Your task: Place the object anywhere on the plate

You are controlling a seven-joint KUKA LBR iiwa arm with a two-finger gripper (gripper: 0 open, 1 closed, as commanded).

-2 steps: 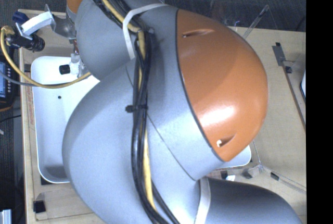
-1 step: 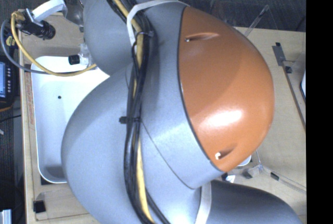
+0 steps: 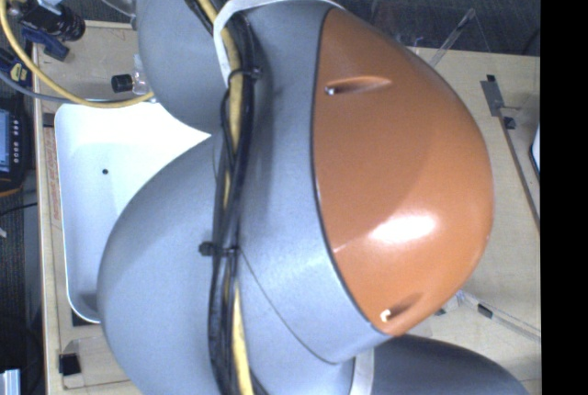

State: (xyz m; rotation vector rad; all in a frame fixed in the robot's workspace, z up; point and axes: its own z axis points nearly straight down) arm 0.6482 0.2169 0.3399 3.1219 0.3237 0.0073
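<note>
The grey arm (image 3: 276, 228) with its orange band (image 3: 400, 173) sits close under the camera and covers most of the bench. A black and yellow cable bundle (image 3: 225, 200) runs down along it. To the left of the arm I see part of one white bin (image 3: 87, 191), with bare floor and a small dark speck. The arm hides the plate, the object and whatever lies in the bins.
The wooden bench top (image 3: 478, 108) shows at the right and upper left. A yellow cable (image 3: 41, 72) loops over the bench's upper left corner beside a black fitting (image 3: 55, 21). A small black knob (image 3: 121, 83) stands near the bin's top edge.
</note>
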